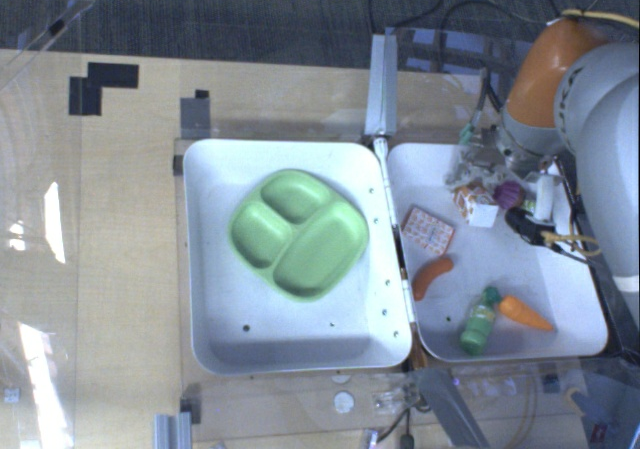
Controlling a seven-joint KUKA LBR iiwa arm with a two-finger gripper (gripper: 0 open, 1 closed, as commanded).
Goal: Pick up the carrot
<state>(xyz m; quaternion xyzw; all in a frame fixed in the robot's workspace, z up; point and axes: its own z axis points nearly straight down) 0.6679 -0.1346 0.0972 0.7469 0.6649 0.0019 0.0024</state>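
Note:
The carrot (525, 313) is a bright orange tapered piece lying flat in the front right part of the right bin (570, 342), its tip pointing right. It touches or nearly touches a green bottle (479, 324) on its left. My gripper (480, 163) hangs below the orange wrist band over the back of the right bin, well behind the carrot and above a cluster of small objects. That cluster partly hides its lower end.
A purple item (510, 193) and a white block (482, 216) lie under the gripper. A pink patterned card (428, 229) and a red-orange sausage-shaped piece (432, 275) sit to the left. The left bin (215, 337) holds a green divided plate (300, 232).

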